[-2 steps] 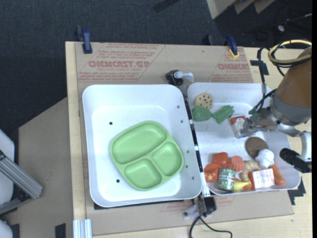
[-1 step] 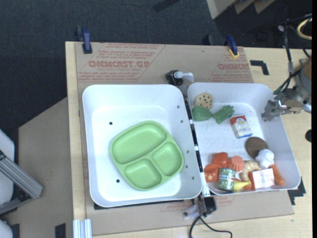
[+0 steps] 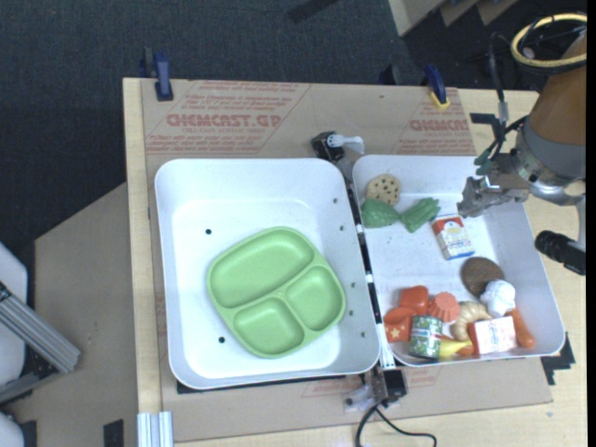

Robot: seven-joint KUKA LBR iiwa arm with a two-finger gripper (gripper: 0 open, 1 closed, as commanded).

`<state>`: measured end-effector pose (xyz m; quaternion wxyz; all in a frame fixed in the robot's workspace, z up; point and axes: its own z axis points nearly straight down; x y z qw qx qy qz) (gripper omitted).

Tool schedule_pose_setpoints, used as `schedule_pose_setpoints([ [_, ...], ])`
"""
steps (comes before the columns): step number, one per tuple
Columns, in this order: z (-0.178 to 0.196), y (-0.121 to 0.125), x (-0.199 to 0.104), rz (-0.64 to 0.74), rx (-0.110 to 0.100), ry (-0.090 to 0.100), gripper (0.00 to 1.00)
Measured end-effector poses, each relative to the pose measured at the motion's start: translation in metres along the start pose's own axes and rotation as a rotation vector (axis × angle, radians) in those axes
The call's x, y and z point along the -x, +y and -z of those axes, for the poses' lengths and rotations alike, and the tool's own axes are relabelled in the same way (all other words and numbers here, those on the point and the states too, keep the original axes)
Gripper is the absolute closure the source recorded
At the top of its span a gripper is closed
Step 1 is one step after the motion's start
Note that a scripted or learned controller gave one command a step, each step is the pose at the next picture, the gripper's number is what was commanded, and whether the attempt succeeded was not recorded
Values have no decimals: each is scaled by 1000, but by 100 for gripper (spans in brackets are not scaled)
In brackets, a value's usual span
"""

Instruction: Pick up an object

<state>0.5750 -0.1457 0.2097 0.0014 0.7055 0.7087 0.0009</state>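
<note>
Approach is judged to be the step in hand: the gripper (image 3: 473, 196) is seen at the upper right of the right bin (image 3: 543, 277), above the bare floor near the far rim, with nothing held. Whether it is spread or pressed together cannot be told at this size and angle.

The nearest candidate is the small red-and-white carton (image 3: 453, 237), lying alone on bare white floor just below the tool, apart from everything else. It would be judged the safest target — clear space on all sides, flat faces. A descent straight over its middle, with the closing line set across its narrow width, would be advised; a skewed approach could push it aside instead.

Further along the far side, a cookie (image 3: 383, 188) and two green pieces (image 3: 399, 214) lie close together near the bin's inner wall, where room for the tool is tight. At the near end a crowded heap is found: a brown round thing (image 3: 481, 272), a white one (image 3: 500, 296), red pieces (image 3: 413, 303), a green-labelled can (image 3: 426, 336) and a red box (image 3: 494, 334), all touching or nearly so. A grasp there is likely to catch two things or none.

The left bin (image 3: 177, 250) holds a green divided tray (image 3: 275, 291) — well apart, and not needed for this pick
</note>
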Motion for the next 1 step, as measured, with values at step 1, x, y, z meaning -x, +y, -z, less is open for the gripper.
schedule_pose_setpoints([
  [1,1,13,50,-8,0,-3,100],
])
